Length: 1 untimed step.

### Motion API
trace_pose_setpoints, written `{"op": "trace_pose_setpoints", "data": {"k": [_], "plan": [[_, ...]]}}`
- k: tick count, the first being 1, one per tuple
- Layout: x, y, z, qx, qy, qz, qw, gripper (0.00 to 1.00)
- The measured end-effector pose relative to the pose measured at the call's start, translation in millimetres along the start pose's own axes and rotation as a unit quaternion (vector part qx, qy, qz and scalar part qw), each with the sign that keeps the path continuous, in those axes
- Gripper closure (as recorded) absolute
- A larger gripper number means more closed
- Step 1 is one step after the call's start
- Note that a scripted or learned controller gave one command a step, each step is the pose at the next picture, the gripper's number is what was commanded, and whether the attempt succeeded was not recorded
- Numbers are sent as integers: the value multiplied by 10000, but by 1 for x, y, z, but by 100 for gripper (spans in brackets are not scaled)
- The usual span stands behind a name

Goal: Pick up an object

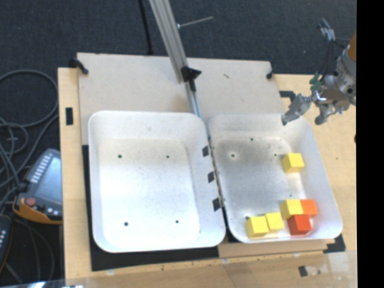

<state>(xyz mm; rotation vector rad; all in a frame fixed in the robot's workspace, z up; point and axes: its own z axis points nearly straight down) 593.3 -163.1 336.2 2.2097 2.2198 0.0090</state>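
The right bin (318, 161) holds several blocks. One yellow block (293, 162) lies alone near the bin's right wall. Two yellow blocks (264, 224) sit side by side at the front edge, with another yellow block (292, 207) and two orange blocks (302, 218) clustered at the front right corner. My gripper (308, 111) hangs above the bin's far right corner, fingers spread apart with nothing between them, well above and behind the lone yellow block.
The left bin (96, 161) lies beside the right one, with a black hinge strip (211, 176) between them. A slanted aluminium post (171, 35) rises from behind the bins. Cables and a handheld pendant (42, 185) lie on the floor at left.
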Motion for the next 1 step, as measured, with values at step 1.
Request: {"op": "trace_pose_setpoints", "data": {"k": [1], "plan": [[-32,-12,210,-49,-7,-6,10000,0]]}}
